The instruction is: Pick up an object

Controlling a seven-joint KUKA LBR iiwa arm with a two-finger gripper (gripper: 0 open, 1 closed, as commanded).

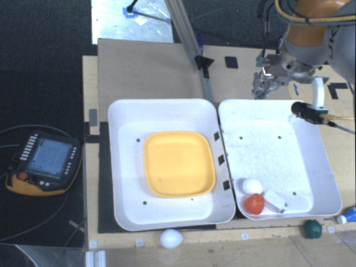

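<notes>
A yellow plate (pixel 179 163) is lying in the middle of the left bin (pixel 119 149), leaving bare white floor around its sides. In the right bin (pixel 328 171), a white ball (pixel 252 186), a red ball (pixel 255 204) and a small white block (pixel 274 201) are crowding the near left corner, touching one another, while the bin's far half is lying open. The gripper (pixel 265 87) is hanging just past that bin's far rim, wrist pointing down, carrying nothing.
</notes>
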